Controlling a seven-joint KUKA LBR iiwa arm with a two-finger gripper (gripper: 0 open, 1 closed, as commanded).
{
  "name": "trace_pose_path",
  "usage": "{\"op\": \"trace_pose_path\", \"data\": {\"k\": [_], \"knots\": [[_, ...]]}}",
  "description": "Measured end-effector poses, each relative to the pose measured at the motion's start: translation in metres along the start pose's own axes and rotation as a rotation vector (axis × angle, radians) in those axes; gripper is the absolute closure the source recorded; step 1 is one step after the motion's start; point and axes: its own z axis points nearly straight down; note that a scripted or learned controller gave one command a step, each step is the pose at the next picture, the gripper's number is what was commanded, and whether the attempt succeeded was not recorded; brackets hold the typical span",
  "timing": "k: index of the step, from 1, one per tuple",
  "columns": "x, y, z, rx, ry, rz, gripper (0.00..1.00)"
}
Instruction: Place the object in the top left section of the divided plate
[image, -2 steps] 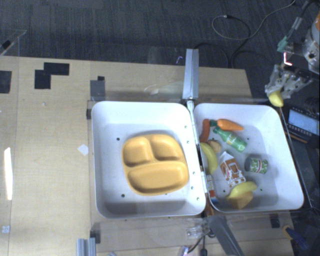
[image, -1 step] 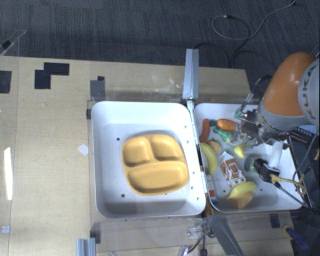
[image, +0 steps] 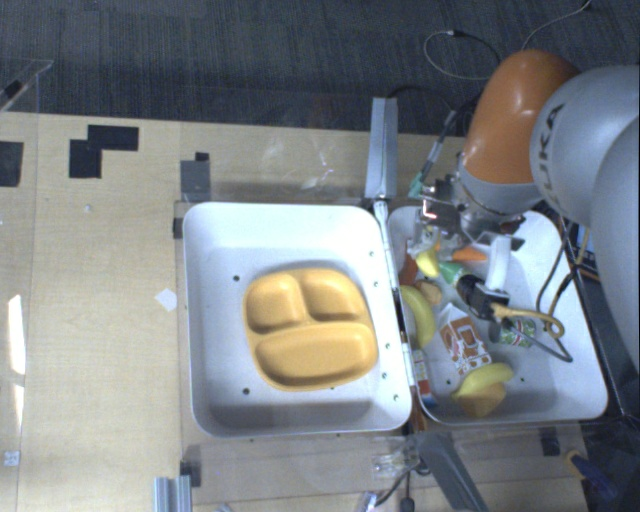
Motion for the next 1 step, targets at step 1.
{"op": "trace_pose_path", "data": {"k": [1], "knots": [[0.041, -0.0279, -0.0866, -0.001, 0.0, -0.417, 1.0]]}}
